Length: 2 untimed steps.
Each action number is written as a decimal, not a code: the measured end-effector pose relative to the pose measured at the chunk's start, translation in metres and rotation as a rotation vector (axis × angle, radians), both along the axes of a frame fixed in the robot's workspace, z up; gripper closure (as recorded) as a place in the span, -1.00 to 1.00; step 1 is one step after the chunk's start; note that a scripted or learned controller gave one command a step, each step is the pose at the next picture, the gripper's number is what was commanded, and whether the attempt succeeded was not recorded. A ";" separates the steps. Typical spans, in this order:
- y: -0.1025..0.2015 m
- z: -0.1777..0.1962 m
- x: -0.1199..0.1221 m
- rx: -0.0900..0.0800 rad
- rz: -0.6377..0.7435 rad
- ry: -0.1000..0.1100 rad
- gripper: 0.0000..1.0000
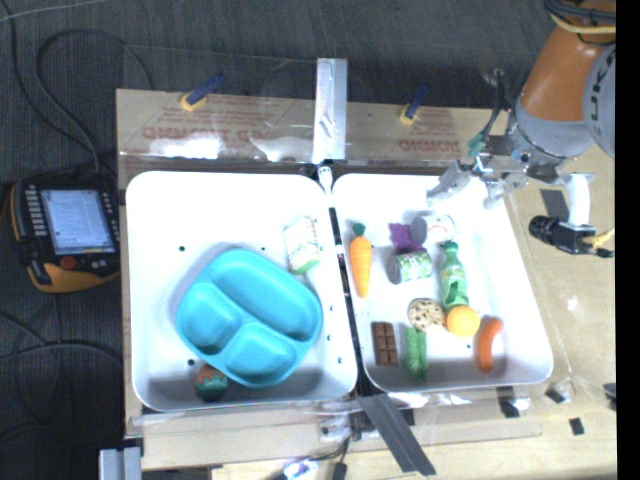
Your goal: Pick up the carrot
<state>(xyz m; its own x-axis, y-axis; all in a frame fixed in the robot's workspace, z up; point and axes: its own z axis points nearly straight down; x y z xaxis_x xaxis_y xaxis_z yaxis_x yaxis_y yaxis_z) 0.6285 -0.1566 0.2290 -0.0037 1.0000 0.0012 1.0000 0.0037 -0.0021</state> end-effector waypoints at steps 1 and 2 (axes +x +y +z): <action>0.002 -0.040 -0.079 -0.001 0.073 -0.001 -1.00; -0.019 -0.075 -0.145 0.000 0.074 0.001 -1.00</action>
<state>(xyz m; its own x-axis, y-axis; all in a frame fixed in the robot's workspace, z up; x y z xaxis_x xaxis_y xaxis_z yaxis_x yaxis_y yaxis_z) 0.4833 -0.1759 0.1545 -0.0775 0.9970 0.0015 0.9970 0.0776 -0.0032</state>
